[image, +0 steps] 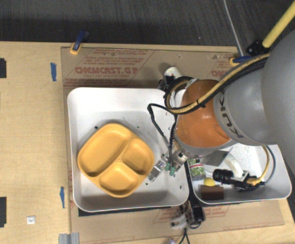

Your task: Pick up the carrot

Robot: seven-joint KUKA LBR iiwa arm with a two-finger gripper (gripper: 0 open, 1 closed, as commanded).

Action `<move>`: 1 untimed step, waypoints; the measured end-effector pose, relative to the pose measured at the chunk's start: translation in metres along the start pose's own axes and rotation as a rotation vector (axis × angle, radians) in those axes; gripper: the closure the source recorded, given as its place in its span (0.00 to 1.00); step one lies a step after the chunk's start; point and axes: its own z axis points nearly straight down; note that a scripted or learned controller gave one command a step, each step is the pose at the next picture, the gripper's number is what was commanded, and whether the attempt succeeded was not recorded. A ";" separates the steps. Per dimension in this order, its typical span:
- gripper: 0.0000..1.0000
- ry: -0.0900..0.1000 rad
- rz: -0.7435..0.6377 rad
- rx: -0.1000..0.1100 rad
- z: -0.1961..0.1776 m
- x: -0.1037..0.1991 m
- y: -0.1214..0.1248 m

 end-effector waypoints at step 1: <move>1.00 -0.003 0.001 -0.003 -0.010 -0.001 0.001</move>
